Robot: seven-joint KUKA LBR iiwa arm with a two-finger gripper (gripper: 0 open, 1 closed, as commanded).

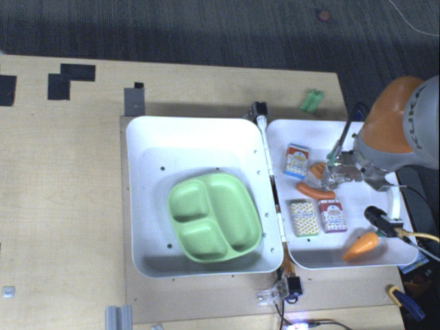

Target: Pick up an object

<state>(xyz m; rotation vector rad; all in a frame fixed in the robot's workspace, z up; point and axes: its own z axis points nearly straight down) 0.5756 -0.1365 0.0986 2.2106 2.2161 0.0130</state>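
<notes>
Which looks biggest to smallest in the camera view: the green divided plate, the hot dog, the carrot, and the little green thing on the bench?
1. Green divided plate, by far.
2. Hot dog and carrot: too alike to rank.
3. Little green thing, smallest.

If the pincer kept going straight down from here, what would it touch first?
Most likely the hot dog, which lies right under the pincer in the right bin. Depth is unclear from this slanted view, so it could instead land on the orange piece just beside it.
</notes>
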